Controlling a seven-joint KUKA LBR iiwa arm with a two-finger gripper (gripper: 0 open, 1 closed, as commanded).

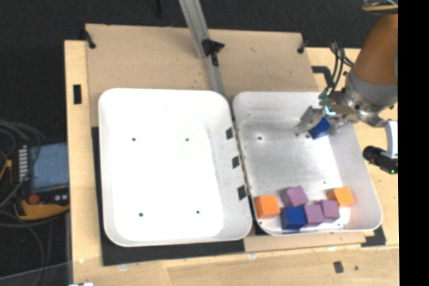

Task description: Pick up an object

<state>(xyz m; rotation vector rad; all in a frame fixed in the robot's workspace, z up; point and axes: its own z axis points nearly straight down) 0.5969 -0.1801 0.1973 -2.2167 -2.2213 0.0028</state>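
Observation:
My gripper (316, 125) hangs over the upper right part of the right bin (281, 110), reaching in from the right. A small blue block (321, 128) sits between its fingers, lifted off the bin floor. Along the bin's near edge lie several blocks: an orange one (267, 205), a purple one (295, 196), a blue one (293, 217), two more purple ones (314, 213) (330, 209), and another orange one (344, 195).
The left bin (164, 164) lies beside the right one, with a row of black clips between them. A slanted metal post (191, 7) rises behind the bins. Cables and a blue box (48, 167) lie off the bench to the left.

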